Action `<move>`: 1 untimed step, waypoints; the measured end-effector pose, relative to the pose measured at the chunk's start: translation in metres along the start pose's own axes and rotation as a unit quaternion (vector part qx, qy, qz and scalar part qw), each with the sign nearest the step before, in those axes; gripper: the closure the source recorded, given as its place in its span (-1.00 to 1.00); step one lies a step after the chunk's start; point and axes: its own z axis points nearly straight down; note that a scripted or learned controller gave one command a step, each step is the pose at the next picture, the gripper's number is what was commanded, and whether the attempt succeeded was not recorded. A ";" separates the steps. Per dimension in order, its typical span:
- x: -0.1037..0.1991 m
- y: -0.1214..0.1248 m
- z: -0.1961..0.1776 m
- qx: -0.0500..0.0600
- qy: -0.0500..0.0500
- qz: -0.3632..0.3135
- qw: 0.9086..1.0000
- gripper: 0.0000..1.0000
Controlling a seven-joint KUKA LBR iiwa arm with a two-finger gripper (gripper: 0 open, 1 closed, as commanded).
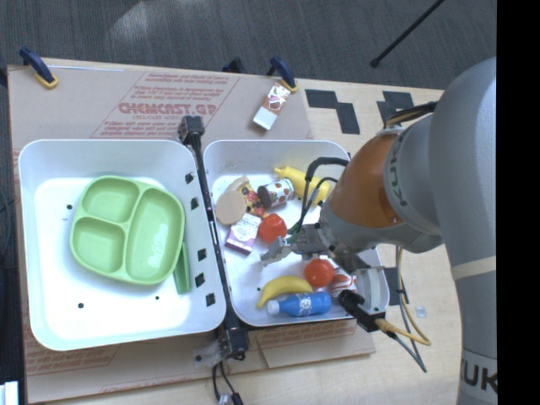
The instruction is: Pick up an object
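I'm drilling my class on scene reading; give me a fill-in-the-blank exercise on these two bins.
1. The green divided plate lies in the ____ bin.
2. The yellow banana lies just above the ____ bottle.
3. The small carton lies on the ____ sheet outside the bins.

Missing words: left; blue; cardboard

Bright, even light from overhead fills the scene. The two white bins (pixel 51 251) are nearly washed out, with soft glare on their floors. The green divided plate (pixel 126 230) shows faint sheen. A pale patch of light lies on the dark floor (pixel 160 15) at the far side. The grey arm (pixel 456 184) casts soft shadow over the right bin. Detail is slightly soft and grainy throughout.
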 end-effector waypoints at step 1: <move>0.000 0.000 -0.010 0.001 0.000 -0.002 1.000 1.00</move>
